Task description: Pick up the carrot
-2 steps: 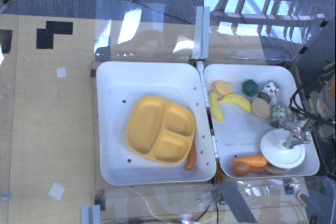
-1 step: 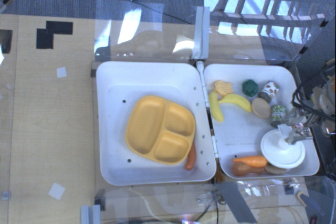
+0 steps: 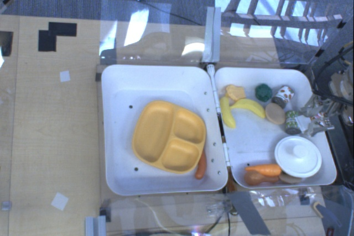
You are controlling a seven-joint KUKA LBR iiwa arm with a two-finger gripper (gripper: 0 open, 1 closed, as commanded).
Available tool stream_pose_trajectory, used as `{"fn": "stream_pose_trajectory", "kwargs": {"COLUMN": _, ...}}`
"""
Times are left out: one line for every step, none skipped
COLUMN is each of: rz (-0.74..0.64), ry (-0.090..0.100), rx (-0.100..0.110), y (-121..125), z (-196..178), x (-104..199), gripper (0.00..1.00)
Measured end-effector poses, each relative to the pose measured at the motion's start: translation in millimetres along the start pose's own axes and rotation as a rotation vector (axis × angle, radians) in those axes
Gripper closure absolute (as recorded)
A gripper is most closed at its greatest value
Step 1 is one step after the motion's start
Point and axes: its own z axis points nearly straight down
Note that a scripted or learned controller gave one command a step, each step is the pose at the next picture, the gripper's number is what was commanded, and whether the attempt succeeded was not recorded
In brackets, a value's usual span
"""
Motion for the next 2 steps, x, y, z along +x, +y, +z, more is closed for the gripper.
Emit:
{"fn": "stream_pose_trajectory", "kwargs": {"rz": -0.164, "ry": -0.001, "rx": 0.000, "y": -1.0, "z": -38.1, "x": -8.9, "gripper": 1.00}}
{"fn": "stream_pose_trajectory", "kwargs": {"rz": -0.267, "ry": 0.001, "rx": -0.001, "y": 0.0, "z": -30.3, "x": 0.0, "gripper": 1.00}}
